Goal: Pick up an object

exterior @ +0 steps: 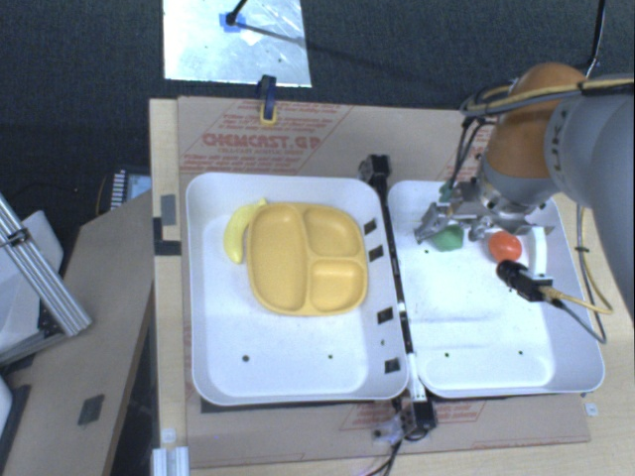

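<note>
Hanging right over a small green thing is my claw, in the upper right part of the frame. The green thing lies on the floor of the right bin, near its top edge. My claw looks like it is touching it or just above it, but I cannot tell which. I also cannot tell if my claw is wide or narrow, because my own arm hides that part.

Just beside the green thing, a bit to the right, sits a small orange ball. I could pick that one too, but the green thing is the one under me.

Further out, in the left half of the frame, is the left bin. It holds a yellow tray with three parts, and a banana touching the tray's left side. Both bins rest on a brown board on the counter.

I think my job has only begun. I am in place over a thing, and that part looks done. Nothing is lifted yet. What is left is to get a good hold and bring the thing up off the bin floor.
</note>
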You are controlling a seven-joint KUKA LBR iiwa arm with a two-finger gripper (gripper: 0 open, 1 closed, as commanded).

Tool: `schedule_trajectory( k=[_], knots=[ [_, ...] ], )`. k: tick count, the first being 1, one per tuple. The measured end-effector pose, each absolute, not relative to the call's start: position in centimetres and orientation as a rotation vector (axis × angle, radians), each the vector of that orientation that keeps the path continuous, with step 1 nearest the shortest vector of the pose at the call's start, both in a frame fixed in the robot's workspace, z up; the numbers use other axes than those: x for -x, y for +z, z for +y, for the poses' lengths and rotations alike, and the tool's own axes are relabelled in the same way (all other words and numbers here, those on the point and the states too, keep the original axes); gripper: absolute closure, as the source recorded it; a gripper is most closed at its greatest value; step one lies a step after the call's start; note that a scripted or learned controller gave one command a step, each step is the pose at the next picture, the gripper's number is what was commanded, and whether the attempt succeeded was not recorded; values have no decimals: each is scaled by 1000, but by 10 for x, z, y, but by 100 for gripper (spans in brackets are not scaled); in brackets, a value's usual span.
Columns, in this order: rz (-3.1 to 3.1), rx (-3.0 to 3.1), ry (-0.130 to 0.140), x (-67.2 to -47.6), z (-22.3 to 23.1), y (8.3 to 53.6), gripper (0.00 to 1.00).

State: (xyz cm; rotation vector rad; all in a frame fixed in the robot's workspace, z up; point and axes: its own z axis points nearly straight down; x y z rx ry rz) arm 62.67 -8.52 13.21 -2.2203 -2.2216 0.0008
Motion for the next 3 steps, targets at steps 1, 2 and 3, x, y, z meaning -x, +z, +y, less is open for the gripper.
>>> schedule_trajectory(
  k=[1, 2, 3],
  knots=[
    [-2224, 2224, -3, -628, -86, 145, 100],
    [-2231, 2220, -7, -638, -80, 196, 100],
    [-2229, 2218, -3, -639, -81, 208, 100]
  ],
)
